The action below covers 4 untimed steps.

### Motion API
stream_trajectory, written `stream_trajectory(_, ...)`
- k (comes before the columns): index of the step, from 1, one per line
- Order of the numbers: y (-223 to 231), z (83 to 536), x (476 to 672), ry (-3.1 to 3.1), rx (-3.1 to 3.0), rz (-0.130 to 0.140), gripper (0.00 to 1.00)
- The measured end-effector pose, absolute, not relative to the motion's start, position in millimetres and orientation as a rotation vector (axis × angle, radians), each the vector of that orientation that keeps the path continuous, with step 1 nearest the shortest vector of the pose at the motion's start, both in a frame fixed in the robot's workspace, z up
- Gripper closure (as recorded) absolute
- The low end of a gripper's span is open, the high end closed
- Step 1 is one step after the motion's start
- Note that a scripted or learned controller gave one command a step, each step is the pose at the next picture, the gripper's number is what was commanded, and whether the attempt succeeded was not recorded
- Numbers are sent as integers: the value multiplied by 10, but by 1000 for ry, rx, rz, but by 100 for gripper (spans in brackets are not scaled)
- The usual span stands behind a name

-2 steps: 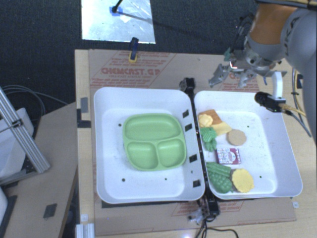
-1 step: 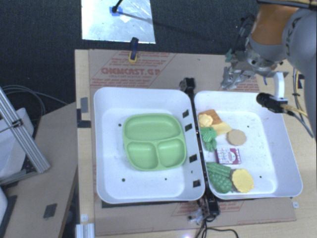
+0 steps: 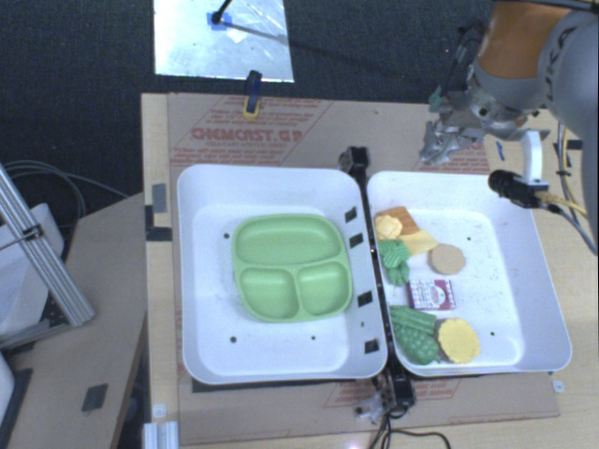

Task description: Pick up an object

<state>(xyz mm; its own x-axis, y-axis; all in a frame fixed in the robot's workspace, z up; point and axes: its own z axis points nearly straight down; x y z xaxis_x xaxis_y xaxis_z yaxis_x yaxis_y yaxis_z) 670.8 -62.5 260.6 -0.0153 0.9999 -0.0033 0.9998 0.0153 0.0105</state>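
- My arm (image 3: 538, 36) is reaching in from the upper right, its orange band lying high near the top edge and the grey wrist bending down and to the left.
- My gripper (image 3: 440, 148) is hanging just past the far rim of the right bin, over the cardboard sheet (image 3: 281, 131) under both bins; it is holding nothing, and I cannot tell how its tips are set.
- The left bin (image 3: 201, 251) is sitting beside the right one, their inner walls touching along a line of black clips.
- The right bin (image 3: 510, 251) is lying below my gripper, with its things crowding the left half and the right half showing bare white floor.
- A green tray (image 3: 290, 265) with three compartments is resting flat in the middle of the left bin.
- A shiny metal sheet (image 3: 225, 26) is lying on the dark floor beyond the bench, well apart from the bins.
- A green bumpy toy (image 3: 415, 335) is lying in the near left corner of the right bin, touching a yellow round piece (image 3: 460, 340).
- A small pink and white box (image 3: 432, 295) is lying just above those two.
- An orange and yellow wedge (image 3: 402, 227) is sitting near the far left of that bin, with a green leafy piece (image 3: 393, 257) just beside it.
- A tan disc (image 3: 447, 260) is lying to the right of the wedge, the nearest piece to open floor.
- A black fitting (image 3: 510, 187) on a cable is standing over the right bin's far rim, to the right of my gripper.
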Motion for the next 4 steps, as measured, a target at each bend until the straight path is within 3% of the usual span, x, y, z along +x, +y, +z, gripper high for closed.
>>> stream_trajectory(1,-131,1804,6680,2232,2215,-1,100)
stream_trajectory(3,-156,2075,6706,2229,2206,9,100)
stream_trajectory(4,-157,2070,6705,2230,2206,8,0)
